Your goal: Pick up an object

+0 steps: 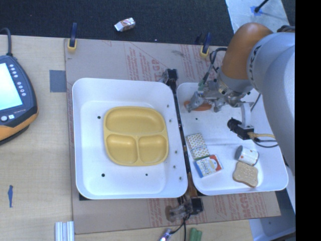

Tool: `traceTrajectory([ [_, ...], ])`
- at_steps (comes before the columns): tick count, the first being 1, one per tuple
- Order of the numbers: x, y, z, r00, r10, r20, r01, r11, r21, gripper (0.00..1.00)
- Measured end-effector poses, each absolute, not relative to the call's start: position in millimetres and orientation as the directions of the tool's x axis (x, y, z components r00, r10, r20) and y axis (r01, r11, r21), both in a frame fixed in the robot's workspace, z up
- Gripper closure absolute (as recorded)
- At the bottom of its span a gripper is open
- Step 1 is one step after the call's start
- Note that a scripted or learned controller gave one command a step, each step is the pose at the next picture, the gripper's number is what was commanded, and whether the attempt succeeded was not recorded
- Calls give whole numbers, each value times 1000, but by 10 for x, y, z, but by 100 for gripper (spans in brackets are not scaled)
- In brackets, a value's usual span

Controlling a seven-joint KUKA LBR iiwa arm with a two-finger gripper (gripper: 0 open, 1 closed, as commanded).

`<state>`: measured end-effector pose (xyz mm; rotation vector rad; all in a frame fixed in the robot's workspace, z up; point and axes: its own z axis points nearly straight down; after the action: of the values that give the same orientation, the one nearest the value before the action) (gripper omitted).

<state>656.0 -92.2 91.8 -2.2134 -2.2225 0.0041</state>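
- Your claw (206,102) hangs low over the far-left corner of the right bin (220,132). From this slant you cannot tell whether it is open or closed.
- An orange object (193,105) lies on the bin floor just left of the claw. You cannot tell whether the two touch, and nothing shows it being gripped.
- The grey arm (281,84) reaches in from the right, with its orange band (246,44) above the wrist.
- Nearer you in the same bin, by the left wall, a small patterned packet (196,144) lies flat, and a blue, white and red packet (208,165) lies just near of it.
- Towards the near-right corner a small grey and white item (247,155) sits just far of a slice of toast (246,174).
- The left bin (90,134) holds a yellow divided plate (135,134), lying flat in the middle.
- Both bins rest side by side on a printed cardboard sheet (125,59), which is clamped at its far edge by two blue-handled clamps (72,38).
- The cardboard lies on a pale wooden bench (35,174). A teach pendant (15,97) with an orange edge sits at the bench's far left.
- Beyond the bench the floor is dark carpet (175,9), with a crumpled wrapper (124,24) lying on it.
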Motion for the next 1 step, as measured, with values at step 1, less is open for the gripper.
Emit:
traceTrajectory([
  [1,6560,-926,919,-4,1000,2,1000,4,-5,0],
])
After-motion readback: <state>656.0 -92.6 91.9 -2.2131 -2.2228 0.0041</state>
